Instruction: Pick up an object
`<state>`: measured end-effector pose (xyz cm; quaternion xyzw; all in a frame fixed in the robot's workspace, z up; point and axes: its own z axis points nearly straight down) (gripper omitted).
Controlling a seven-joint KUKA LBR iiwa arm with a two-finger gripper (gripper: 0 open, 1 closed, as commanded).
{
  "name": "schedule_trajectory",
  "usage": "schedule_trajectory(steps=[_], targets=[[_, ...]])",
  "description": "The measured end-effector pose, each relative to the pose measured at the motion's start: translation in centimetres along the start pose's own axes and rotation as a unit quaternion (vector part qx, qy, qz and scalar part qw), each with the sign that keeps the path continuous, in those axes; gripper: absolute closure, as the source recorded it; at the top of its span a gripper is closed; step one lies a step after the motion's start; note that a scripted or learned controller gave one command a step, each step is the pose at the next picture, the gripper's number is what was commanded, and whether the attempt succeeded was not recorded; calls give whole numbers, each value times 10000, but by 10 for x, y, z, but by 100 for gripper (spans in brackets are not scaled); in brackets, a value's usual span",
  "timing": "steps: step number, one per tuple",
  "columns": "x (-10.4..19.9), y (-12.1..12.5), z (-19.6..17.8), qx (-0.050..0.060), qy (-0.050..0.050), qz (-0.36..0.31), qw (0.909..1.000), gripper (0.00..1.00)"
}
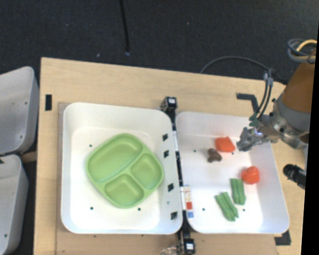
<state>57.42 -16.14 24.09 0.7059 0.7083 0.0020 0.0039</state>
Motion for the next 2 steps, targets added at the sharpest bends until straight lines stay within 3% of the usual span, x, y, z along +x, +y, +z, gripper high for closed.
schedule_trajectory(steps=[1,2], targets=[[-1,1,-24,22,6,-7,10000,100],[42,22,-27,27,15,-17,10000,100]])
